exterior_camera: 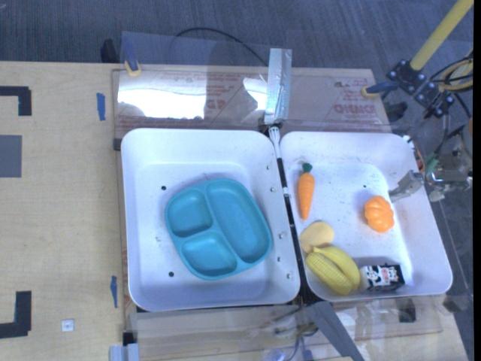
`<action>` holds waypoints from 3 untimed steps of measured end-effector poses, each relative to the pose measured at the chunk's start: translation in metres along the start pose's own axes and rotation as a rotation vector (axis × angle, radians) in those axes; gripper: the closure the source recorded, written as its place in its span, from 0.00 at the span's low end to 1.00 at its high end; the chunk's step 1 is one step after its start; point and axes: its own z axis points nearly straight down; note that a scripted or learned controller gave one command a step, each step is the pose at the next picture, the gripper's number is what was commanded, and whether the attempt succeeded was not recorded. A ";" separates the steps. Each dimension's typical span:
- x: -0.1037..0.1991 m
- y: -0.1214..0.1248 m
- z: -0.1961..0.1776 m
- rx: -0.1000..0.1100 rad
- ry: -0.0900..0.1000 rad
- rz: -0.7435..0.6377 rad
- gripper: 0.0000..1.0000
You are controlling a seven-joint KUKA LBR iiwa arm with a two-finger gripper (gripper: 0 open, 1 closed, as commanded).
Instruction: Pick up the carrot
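Camera view shows the gripper (412, 184) at the outer rim of the right bin (353, 153), holding nothing, and whether it is spread or pressed together cannot be told. Across the bin from it, well apart, the carrot (306, 190) lies beside the wall shared with the left bin (143, 201), green top pointing away from the bench's front edge. An orange fruit (379, 213) sits near the gripper, roughly between it and the carrot, while a blue divided plate (218, 228) lies farther off in the left bin.
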 end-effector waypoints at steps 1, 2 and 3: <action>0.016 0.009 0.090 -0.007 -0.005 -0.266 0.00; 0.016 0.009 0.081 -0.010 -0.006 -0.263 1.00; 0.108 -0.025 0.093 -0.028 -0.009 -0.239 1.00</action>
